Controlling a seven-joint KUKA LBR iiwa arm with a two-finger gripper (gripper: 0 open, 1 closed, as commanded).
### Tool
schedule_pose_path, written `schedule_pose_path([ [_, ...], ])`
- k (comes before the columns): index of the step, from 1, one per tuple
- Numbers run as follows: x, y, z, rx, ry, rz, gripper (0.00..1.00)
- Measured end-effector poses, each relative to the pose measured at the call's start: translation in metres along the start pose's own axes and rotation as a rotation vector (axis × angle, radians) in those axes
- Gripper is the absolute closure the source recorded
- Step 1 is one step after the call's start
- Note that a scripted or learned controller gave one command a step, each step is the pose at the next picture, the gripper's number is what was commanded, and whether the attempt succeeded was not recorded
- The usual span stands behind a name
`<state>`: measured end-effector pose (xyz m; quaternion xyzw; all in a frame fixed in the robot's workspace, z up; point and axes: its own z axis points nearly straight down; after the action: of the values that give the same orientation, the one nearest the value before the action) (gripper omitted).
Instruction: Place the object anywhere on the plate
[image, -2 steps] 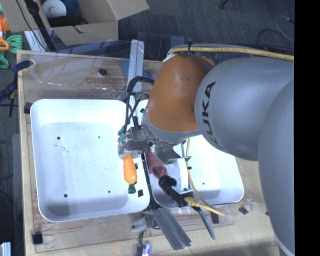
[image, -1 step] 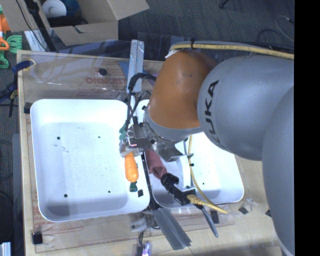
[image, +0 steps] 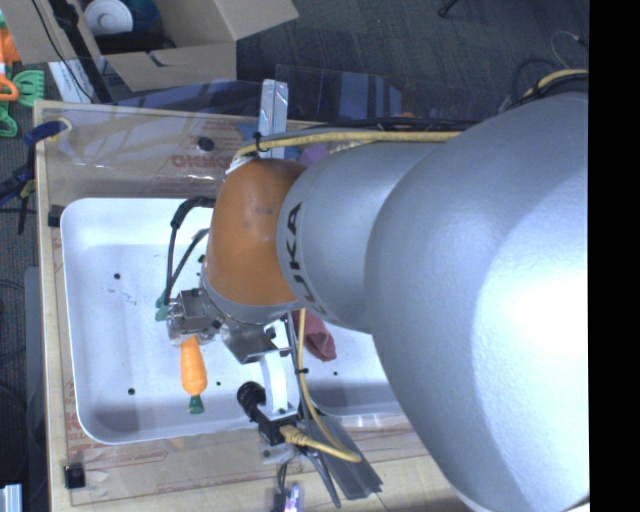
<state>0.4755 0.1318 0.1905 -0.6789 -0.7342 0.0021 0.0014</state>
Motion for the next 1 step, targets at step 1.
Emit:
schedule_pose_path([
  [1,-0.0720,-0.0043,-0.0048,-0.002,0.001,-0.233,1.00],
])
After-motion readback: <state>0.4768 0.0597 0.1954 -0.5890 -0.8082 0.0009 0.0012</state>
